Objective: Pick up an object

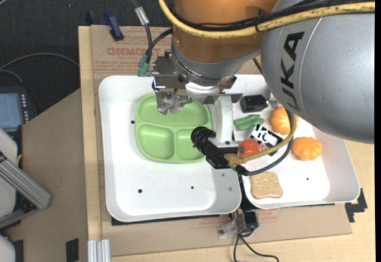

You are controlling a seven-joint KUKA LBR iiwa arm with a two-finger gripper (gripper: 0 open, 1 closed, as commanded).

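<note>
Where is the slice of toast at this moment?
The slice of toast lies in the right bin, near its front-left corner, just below the red tomato-like item and left of the small orange pumpkin.

A brown bench top (101,136) sits over dark flooring (41,34); a metal rail (24,186) lies at left.

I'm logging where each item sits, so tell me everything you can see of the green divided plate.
The green divided plate is a pale lime tray with rounded corners, smooth and plastic-looking, with raised ridges splitting it into compartments. It lies flat on the floor of the left white bin, toward that bin's upper right, near the wall shared with the right bin. The arm's wrist covers its far edge, and the pincer hangs over its upper compartment. A black cable end overlaps its right rim. The visible compartments hold nothing.
</note>
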